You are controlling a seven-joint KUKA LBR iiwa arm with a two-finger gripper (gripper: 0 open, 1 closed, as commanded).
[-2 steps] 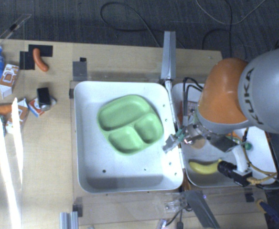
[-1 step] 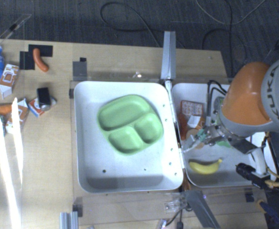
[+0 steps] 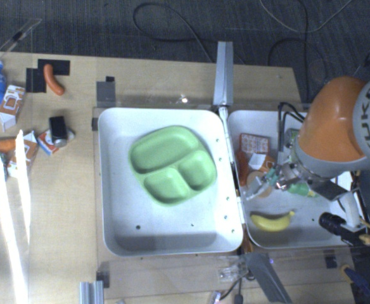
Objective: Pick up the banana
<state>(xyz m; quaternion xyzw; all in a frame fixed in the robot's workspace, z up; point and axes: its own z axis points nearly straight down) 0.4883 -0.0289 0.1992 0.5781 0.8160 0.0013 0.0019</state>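
The bench [image 3: 172,81] carries two shallow white bins side by side, and the KUKA arm [image 3: 337,128], its orange band bulking over the right bin [image 3: 299,236], reaches in across that bin's upper half. The left bin [image 3: 115,189] holds a green sectioned tray [image 3: 172,163], lying well apart from the work. In the right bin a reddish printed packet [image 3: 255,144] sits near the divider, and a small clutter of pale and green items lies just beneath the wrist. The gripper [image 3: 275,181] hangs over that clutter, above and slightly left of the banana [image 3: 272,221]; I cannot tell how its jaws stand, since wrist and cables mask them, and nothing can be made out between them. The banana lies flat on the bin floor near the front wall, close to the divider, apart from the gripper and seemingly untouched. By my judgement the step in hand is the approach: the lift has not begun. The next move calls for a shift toward the front of the bin, then a descent with the closing direction set across the fruit's width. Its long axis runs roughly left to right, gently curved, the ends turned upward in the view, with the thinner stem end pointing right.
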